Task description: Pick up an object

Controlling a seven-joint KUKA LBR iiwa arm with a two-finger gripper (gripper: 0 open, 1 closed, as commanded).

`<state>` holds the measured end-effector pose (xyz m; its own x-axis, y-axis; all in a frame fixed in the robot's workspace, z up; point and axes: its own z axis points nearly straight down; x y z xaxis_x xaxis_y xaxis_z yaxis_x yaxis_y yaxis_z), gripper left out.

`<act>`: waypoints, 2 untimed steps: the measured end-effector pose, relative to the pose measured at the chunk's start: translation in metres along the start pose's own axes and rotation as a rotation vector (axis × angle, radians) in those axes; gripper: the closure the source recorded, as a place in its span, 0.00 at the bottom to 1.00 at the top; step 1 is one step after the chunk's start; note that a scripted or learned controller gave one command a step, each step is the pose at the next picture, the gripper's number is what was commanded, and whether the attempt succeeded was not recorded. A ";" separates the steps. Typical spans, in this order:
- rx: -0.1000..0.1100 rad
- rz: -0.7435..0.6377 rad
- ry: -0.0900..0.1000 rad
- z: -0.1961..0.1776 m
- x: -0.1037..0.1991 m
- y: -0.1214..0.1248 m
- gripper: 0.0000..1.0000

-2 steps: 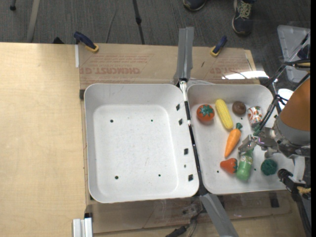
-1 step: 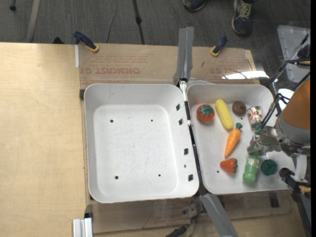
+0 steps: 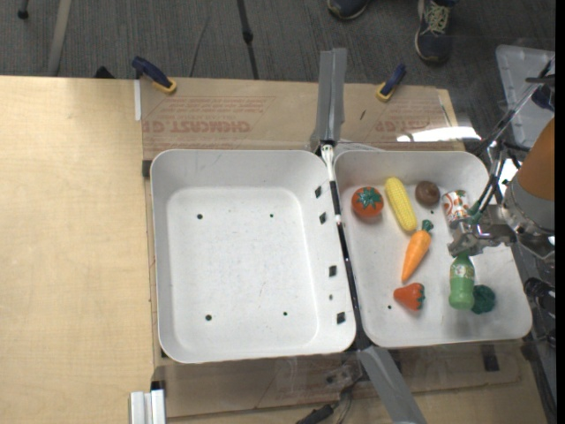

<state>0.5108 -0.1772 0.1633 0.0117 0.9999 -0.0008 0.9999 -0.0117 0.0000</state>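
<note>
The gripper (image 3: pixel 465 241) was positioned low over the right bin (image 3: pixel 441 329), at roughly 3 o'clock of that bin, directly above the neck of a green bottle (image 3: pixel 461 285). Whether the hand was spread or drawn together could not be determined at this resolution, and nothing was seen between its tips.

The bottle lay just beside a dark green broccoli piece (image 3: pixel 483 299) at its 4 o'clock. A red-and-white ball (image 3: pixel 455 205) was located at 12 o'clock of the gripper. Toward 9 o'clock, a carrot (image 3: pixel 416 253), a corn cob (image 3: pixel 400 203), a tomato (image 3: pixel 368 201) and a red pepper (image 3: pixel 409 297) were distributed across the bin floor; a brown round item (image 3: pixel 427 192) sat at the far rim. The left bin (image 3: pixel 168 254) was well apart.

The step in hand was judged to be the descent onto the bottle. For a sound grasp, the closing line was best set across the bottle's narrow width, and the broccoli was to be avoided.
</note>
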 end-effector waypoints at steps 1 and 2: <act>0.000 0.000 0.000 0.000 0.000 0.000 0.00; 0.004 -0.009 0.005 0.073 -0.031 -0.033 0.00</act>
<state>0.4776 -0.2078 0.0904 0.0026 1.0000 0.0041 1.0000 -0.0026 -0.0035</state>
